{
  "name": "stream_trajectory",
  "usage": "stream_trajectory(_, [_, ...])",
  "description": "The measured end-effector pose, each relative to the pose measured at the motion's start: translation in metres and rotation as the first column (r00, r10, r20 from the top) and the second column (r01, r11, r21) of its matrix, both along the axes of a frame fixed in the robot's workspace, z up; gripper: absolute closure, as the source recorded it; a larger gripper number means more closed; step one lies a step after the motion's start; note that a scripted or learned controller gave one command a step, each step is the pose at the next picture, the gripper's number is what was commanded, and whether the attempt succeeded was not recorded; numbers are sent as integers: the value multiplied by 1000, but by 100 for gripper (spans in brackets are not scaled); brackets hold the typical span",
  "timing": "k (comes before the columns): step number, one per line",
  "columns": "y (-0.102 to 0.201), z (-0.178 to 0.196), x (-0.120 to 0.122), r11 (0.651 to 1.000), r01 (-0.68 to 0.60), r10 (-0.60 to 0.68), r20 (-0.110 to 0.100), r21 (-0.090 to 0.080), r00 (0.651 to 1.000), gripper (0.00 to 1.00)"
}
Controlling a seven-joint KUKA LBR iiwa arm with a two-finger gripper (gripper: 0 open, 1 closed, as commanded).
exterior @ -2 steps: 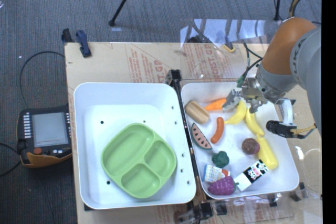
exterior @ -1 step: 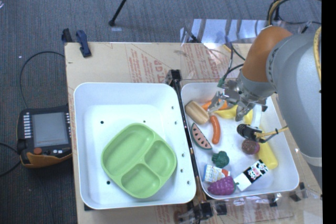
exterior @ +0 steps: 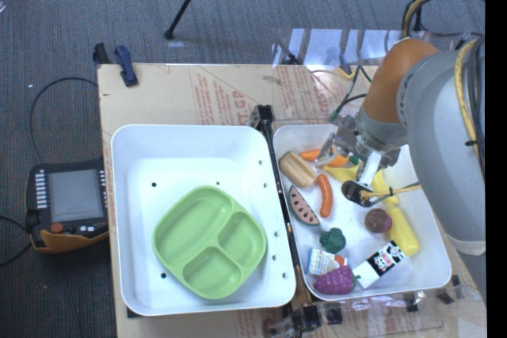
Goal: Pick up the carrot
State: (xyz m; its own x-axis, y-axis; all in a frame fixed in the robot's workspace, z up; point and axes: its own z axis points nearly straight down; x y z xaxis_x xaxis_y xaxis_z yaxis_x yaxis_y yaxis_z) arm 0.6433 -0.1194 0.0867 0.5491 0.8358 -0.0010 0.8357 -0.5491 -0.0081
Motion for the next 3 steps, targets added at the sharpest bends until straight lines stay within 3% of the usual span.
stream_trajectory(1, [1, 9, 0, 1000, -7, 7, -7, 1, 1000, 100])
stream_trajectory(2, [1, 9, 0, 1000, -9, 9, -8, 1, 1000, 0])
stream_trajectory(3, [-21, -1, -21, 980, 197, -197, -5, 0, 980, 0])
